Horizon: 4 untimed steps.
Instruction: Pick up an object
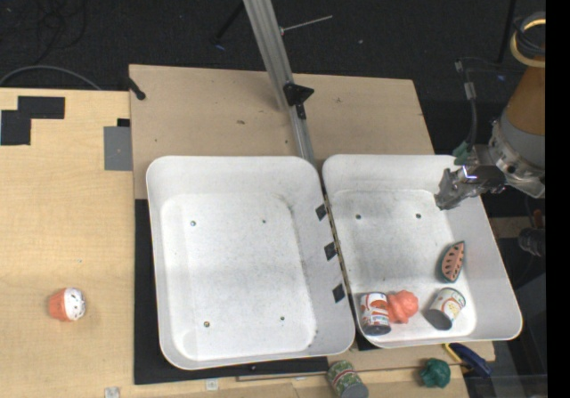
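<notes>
at the bench's near edge a green lump [435,373] and a small can [344,378] are seen, just outside the bins. in the right bin [392,209], along its near wall: a red-white can [375,312] touching an orange blob [403,305], w/ a tipped cup [444,307] beside; a brown oval piece [452,262] lies farther back. the left bin [232,254] is alongside. the gripper [450,188] is seen above the right bin's far right side, nothing seen betw. its fingers; open vs closed can't be told
</notes>
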Each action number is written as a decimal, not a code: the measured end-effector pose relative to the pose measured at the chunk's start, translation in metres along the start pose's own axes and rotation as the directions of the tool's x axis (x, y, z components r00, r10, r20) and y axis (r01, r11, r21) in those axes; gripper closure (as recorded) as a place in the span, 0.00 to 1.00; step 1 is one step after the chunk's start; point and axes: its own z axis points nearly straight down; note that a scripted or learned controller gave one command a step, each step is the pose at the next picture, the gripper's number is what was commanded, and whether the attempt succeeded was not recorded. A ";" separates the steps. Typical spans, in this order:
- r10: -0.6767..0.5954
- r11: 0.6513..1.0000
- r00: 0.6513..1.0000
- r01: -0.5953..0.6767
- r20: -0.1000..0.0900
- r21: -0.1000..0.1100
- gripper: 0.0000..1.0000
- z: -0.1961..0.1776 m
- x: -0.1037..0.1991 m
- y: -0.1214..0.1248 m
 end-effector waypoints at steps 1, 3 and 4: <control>-0.003 1.000 1.000 0.003 -0.004 0.009 1.00 0.019 0.052 -0.004; -0.003 1.000 1.000 0.003 -0.003 0.009 1.00 0.020 0.154 -0.021; -0.005 1.000 1.000 0.005 -0.003 0.008 1.00 0.020 0.211 -0.021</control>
